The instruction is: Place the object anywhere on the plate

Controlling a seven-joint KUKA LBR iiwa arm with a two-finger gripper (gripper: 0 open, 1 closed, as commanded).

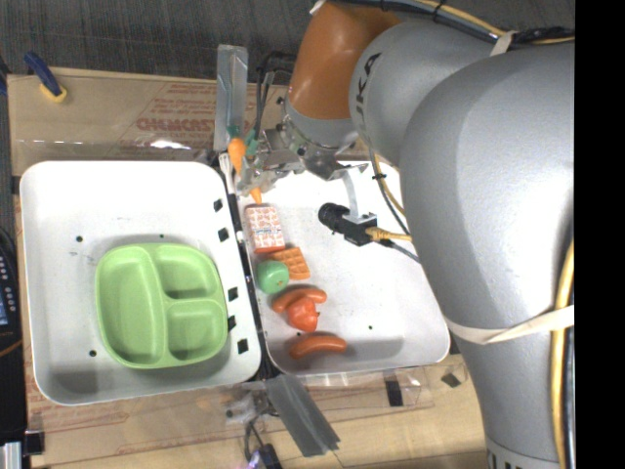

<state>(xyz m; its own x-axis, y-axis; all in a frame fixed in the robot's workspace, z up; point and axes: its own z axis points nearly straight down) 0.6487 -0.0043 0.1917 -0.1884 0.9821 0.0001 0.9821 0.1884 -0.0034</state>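
The light over my bench is even and fairly bright, falling from above. Both white bins (pixel 59 213) look nearly washed out, with a pale glare on the clear sheet at the upper left of the frame. My grey arm (pixel 488 193) carries soft highlights and throws a dim shadow into the lower right bin. The green plate (pixel 161 306) casts a faint shadow below itself. Small toys look slightly soft; edges show no obvious bending.

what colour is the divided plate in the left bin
Light green, plain, no pattern. The plate shows best in the camera view, lying in the white left bin.
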